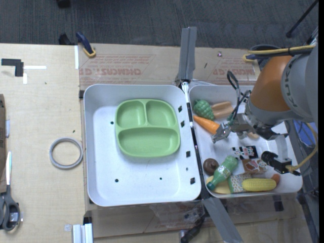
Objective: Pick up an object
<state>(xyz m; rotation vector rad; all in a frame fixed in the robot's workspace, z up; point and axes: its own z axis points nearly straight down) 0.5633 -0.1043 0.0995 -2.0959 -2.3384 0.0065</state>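
My gripper (220,133) hangs low in the right bin (202,151), at the right-hand end of an orange carrot (204,122); whether it touches the carrot is unclear. A green bumpy toy vegetable (203,108) and a tan bun-like piece (223,107) lie just beyond the carrot. Toward the bin's front lie a green bottle (223,169), a brown round item (210,165) and a yellow corn cob (259,185). The grey arm with its orange band (271,87) covers the bin's right part.
The left bin (142,181) holds a green divided plate (148,127). On the bench to the left lie a tape ring (66,152) and scissors (9,206). A small printed card (245,151) sits right of the gripper.
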